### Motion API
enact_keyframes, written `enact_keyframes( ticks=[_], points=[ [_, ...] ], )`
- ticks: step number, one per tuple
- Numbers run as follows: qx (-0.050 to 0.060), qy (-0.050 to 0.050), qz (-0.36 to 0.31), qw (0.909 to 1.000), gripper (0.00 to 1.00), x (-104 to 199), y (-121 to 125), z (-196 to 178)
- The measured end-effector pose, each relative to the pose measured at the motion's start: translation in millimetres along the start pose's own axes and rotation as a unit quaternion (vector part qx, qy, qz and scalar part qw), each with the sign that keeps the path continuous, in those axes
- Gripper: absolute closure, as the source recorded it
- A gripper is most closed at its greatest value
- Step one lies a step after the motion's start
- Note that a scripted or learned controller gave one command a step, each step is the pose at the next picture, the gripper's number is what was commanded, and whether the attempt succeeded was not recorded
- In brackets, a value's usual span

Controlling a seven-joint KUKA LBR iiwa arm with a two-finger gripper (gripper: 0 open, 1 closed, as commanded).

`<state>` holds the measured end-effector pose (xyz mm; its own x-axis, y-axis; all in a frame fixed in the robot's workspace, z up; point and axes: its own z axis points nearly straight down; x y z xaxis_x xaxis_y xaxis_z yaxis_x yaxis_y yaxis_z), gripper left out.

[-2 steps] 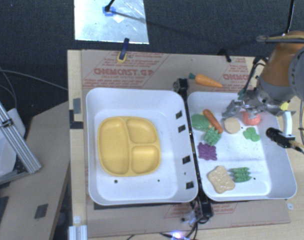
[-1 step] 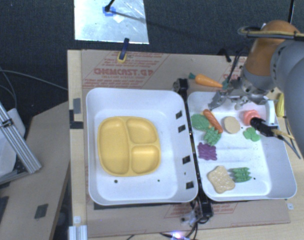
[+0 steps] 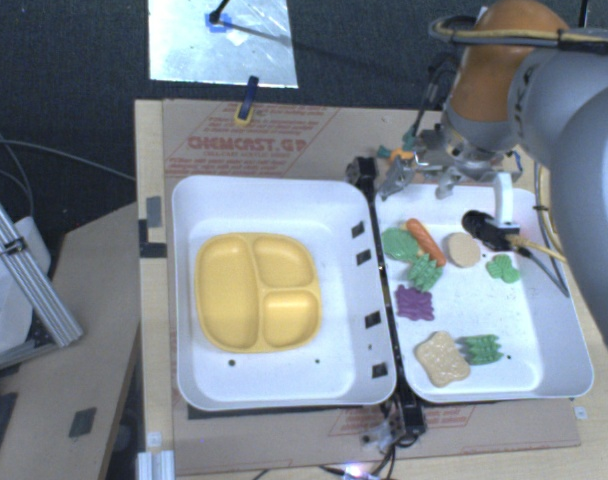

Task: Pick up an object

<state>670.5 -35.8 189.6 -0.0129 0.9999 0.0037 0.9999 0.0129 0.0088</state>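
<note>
My gripper (image 3: pixel 421 172) hangs over the back left corner of the right bin (image 3: pixel 554 343), under the orange band of the wrist. In that bin lie an orange carrot (image 3: pixel 425 241) on a green leafy piece (image 3: pixel 398 244), a round tan biscuit (image 3: pixel 463 250), a small green piece (image 3: pixel 502 267), another green piece (image 3: pixel 425 274), purple grapes (image 3: pixel 416 304), a tan cracker (image 3: pixel 442 358) and green beans (image 3: pixel 480 348). The carrot is the nearest of them to the gripper, a short way in front of it. Nothing shows between the gripper and the toys.
The left bin (image 3: pixel 214 198) holds a yellow divided plate (image 3: pixel 257 291). A ridge with black clips (image 3: pixel 369 288) separates the two bins. A silvery sheet (image 3: pixel 222 28) lies behind the bench, and a blue and yellow item (image 3: pixel 247 101) rests at the cardboard's back edge.
</note>
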Motion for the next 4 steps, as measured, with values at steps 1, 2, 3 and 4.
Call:
enact_keyframes(
  ticks=[1, 2, 3, 4],
  points=[
    [0.006, -0.002, 0.007, 1.0000, 0.00, -8, -80, 5],
    [0.009, -0.001, 0.010, 0.9999, 0.00, -58, -168, 108],
    [0.003, -0.002, 0.006, 1.0000, 1.00, -55, -162, 93],
    [0.003, -0.002, 0.006, 1.0000, 0.00, -55, -163, 94]
  ],
)
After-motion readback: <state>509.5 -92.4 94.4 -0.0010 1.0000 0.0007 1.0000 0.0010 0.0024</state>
